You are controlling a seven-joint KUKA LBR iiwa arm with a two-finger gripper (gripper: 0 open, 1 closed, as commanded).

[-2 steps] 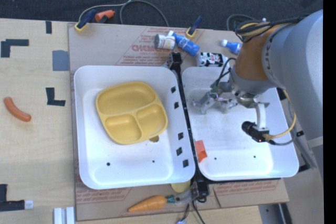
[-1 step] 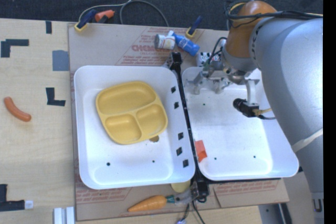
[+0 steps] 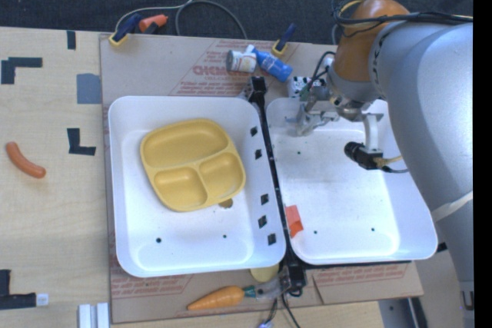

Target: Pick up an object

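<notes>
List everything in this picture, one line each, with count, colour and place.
bins: two, white, side by side on the cardboard sheet
plate: one, yellow, three compartments, in the left bin
carrot: one, orange, on the cardboard below the left bin
sausage: one, orange-red, on the wooden bench at far left
tube: one, blue, above the bins
clamps: two seen along the cardboard's top edge, blue, yellow and orange
arm: one, grey with orange band, over the right bin
gripper: one, at the right bin's top-left corner
</notes>
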